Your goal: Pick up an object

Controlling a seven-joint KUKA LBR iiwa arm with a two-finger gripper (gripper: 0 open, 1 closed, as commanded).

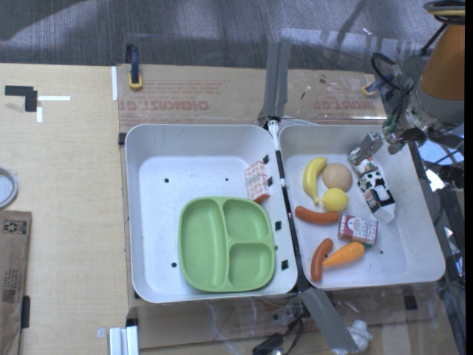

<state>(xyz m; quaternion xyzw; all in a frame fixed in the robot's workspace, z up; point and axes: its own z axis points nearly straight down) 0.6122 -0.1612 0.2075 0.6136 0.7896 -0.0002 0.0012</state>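
Milk carton (375,189) in right bin (414,265), gripper (363,154) just above, grip unclear.

Grey arm (432,109) with broad orange band (448,61), looping black cables (388,69), small metallic hand (364,152).

Left bin (148,198) rear free; green tray (227,244) blocks front.

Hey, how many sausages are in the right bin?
2. One sausage lies across the middle of the right bin, just below the lemon. The other sausage lies near the front edge, beside the carrot. None appear hidden.
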